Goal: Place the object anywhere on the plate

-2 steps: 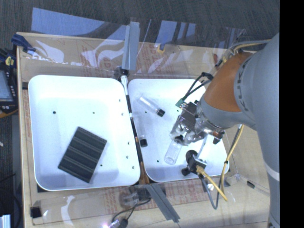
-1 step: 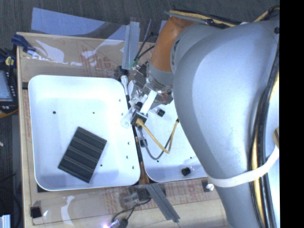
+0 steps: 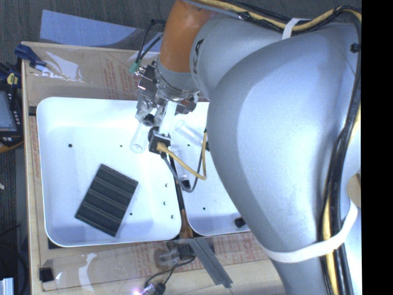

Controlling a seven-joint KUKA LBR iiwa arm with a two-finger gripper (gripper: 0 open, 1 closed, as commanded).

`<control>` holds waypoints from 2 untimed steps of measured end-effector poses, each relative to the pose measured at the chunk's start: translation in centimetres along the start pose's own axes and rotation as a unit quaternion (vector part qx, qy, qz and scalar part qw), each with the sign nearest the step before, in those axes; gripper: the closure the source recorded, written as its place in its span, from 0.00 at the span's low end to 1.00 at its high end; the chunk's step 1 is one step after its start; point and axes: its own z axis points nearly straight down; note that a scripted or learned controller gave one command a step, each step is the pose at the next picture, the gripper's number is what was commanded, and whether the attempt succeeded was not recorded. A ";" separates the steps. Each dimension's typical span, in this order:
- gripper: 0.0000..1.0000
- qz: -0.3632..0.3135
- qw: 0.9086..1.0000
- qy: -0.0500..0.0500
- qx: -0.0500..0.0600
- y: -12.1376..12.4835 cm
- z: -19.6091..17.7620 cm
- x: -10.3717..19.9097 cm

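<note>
A dark device is seen at the far left edge, off the desk. A blue sheet lies beyond the desk's far edge, and a clear film rests on the brown desk top near the far left corner.

The left bin takes up most of the desk's left half. A dark ribbed plate lies flat in its near left part, turned at a slant to the bin's walls. A few small dark dots are scattered over the bin's white floor.

The claw hangs over the far right part of the left bin, well apart from the plate. A small clear tube-like object is seen at the claw's tip, but whether it is gripped or merely lies on the floor beneath cannot be told; the opening of the claw cannot be told either. A yellow cable loops down from the claw across the wall between the bins.

The right bin is largely covered by the grey arm, whose orange band sits just above the claw. A white strap wraps the arm lower down.
</note>
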 end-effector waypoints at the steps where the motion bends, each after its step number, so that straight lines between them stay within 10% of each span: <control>1: 1.00 -0.104 0.995 0.000 0.000 -4.8 2.2 13.7; 2: 1.00 -0.171 0.985 0.001 -0.002 -5.0 -7.9 15.5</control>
